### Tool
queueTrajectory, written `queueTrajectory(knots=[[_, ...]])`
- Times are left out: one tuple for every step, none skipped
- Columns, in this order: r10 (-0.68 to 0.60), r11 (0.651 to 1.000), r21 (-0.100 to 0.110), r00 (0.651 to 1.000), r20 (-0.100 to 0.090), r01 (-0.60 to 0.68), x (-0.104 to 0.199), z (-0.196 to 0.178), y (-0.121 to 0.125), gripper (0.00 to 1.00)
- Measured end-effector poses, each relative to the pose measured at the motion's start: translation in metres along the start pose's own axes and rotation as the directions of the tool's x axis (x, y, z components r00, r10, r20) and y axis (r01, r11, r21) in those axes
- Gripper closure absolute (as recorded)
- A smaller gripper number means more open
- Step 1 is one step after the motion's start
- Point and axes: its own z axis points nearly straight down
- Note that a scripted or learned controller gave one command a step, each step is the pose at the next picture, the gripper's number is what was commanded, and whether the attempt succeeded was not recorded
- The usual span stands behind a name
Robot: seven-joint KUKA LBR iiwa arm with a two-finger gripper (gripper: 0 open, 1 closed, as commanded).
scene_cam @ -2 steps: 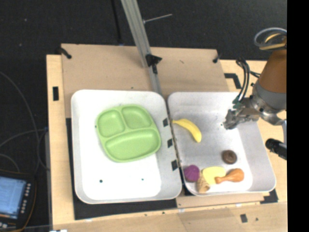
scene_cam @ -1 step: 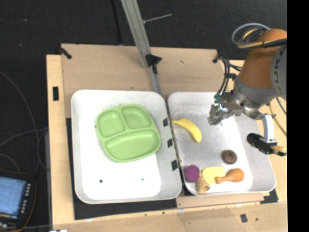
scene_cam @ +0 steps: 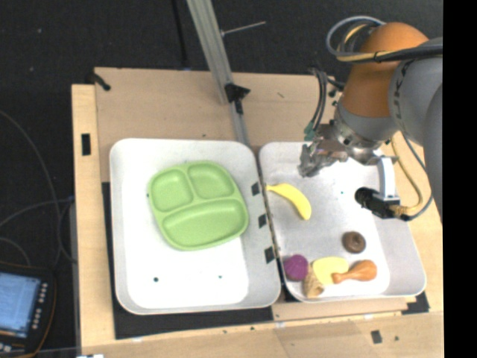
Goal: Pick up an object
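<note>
In the right bin (scene_cam: 387, 274) a yellow banana (scene_cam: 291, 199) lies near the left wall. At the bin's front sit a purple ball-like item (scene_cam: 296, 266), a pale yellow piece (scene_cam: 326, 268), an orange-brown drumstick-shaped toy (scene_cam: 356, 273) and a brown donut (scene_cam: 353, 241). My gripper (scene_cam: 310, 165) hangs over the bin's back left part, just up and right of the banana. Nothing shows between its fingers.
The left bin (scene_cam: 134, 274) holds a green divided plate (scene_cam: 197, 204). A slanted metal pole (scene_cam: 212, 47) rises behind the bins. A black cable fitting (scene_cam: 375, 202) hangs from the arm over the right bin's right side. Wooden bench surrounds both bins.
</note>
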Motion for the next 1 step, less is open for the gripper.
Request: queueTrajectory(knots=[[0.000,1.000,0.002,1.000,0.000,0.000,0.0495,0.0055,0.0186,1.00]])
